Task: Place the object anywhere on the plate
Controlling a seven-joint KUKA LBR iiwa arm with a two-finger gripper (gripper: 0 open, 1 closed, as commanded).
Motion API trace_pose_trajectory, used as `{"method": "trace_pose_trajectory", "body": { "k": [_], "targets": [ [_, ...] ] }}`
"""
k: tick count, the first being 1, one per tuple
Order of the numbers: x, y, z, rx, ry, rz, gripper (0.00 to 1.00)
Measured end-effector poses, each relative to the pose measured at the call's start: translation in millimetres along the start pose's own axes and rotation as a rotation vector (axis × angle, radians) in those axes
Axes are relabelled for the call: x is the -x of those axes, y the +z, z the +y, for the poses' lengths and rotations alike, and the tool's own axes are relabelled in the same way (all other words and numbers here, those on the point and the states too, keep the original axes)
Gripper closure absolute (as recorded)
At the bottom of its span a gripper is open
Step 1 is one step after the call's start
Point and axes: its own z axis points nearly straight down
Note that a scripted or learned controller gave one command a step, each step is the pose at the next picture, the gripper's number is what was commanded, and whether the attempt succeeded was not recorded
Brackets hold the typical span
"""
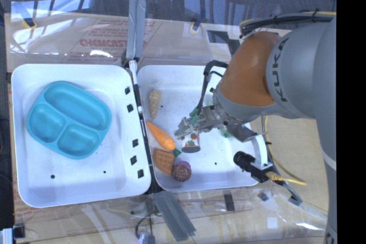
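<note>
A blue plate [68, 119] with three compartments lies in the left bin [34, 180]. In the right bin [171, 74] lie an orange carrot [160, 135], a tan waffle-like piece [163, 160], a dark red round item [182, 171] and a pale cone-shaped item [154, 102]. My gripper [189, 133] hangs low over the middle of the right bin, just right of the carrot. A small dark and multicoloured object [191, 146] sits right under its tips; I cannot tell whether it is held.
A metal divider [135, 37] runs between the two bins. The grey arm with its orange band [251, 71] covers the right side of the right bin. Clear plastic sheeting lies behind the bins.
</note>
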Motion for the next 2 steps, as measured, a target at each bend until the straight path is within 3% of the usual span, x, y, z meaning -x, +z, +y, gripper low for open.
{"method": "trace_pose_trajectory", "body": {
  "k": [1,2],
  "targets": [
    [-37.5,-48.4,58.7,0.000,-0.282,0.000,1.00],
    [-110.0,-31.4,88.4,-0.001,-0.252,0.000,1.00]
  ]
}}
